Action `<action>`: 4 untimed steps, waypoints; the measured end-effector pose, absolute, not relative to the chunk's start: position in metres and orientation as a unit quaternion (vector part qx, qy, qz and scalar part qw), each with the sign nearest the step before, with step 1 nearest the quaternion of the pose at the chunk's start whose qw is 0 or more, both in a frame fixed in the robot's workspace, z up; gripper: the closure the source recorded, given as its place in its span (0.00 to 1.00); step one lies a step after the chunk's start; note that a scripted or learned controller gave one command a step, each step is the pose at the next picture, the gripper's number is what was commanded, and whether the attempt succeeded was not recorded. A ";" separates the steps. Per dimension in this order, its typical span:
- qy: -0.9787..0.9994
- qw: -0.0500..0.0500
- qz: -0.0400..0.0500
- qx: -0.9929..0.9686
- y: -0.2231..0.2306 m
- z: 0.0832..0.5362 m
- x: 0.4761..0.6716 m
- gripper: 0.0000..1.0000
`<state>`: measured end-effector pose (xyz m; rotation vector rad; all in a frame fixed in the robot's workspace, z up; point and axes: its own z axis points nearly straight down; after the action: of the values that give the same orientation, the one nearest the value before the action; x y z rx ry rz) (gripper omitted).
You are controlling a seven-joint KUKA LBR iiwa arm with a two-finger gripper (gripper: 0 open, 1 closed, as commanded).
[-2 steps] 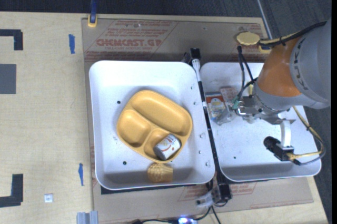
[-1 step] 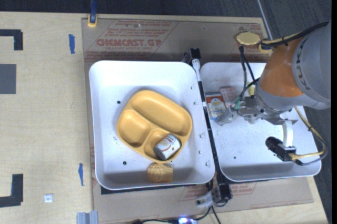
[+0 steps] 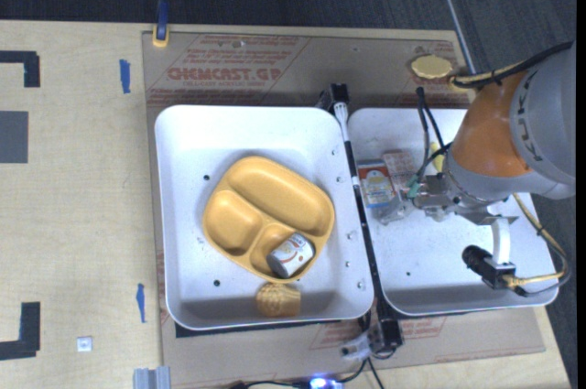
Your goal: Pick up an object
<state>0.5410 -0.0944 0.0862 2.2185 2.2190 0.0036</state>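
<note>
In the right bin, a small pile of flat packets with red and blue print lies near the bin's left wall. My gripper sits low right beside the pile, at its right edge, under the orange band of the arm. In the left bin a yellow divided tray holds a small can lying on its side in the tray's front compartment. A tan ridged object rests against the left bin's front wall.
Black cables run from the wrist over the right bin, and a black connector hangs over the bin's front right. A black divider clamp runs between the bins. A yellow disc lies on the board behind the right bin.
</note>
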 end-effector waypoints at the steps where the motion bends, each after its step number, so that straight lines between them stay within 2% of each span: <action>1: 0.707 0.001 0.001 0.707 -0.094 0.086 0.558 0.00; 2: 0.708 0.004 0.002 0.707 -0.095 0.097 0.559 1.00; 3: 0.708 0.002 0.001 0.707 -0.100 0.088 0.610 1.00; 4: 0.708 0.002 0.001 0.706 -0.119 0.087 0.640 1.00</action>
<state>0.6405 -0.1190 0.0869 2.2155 2.2209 0.0038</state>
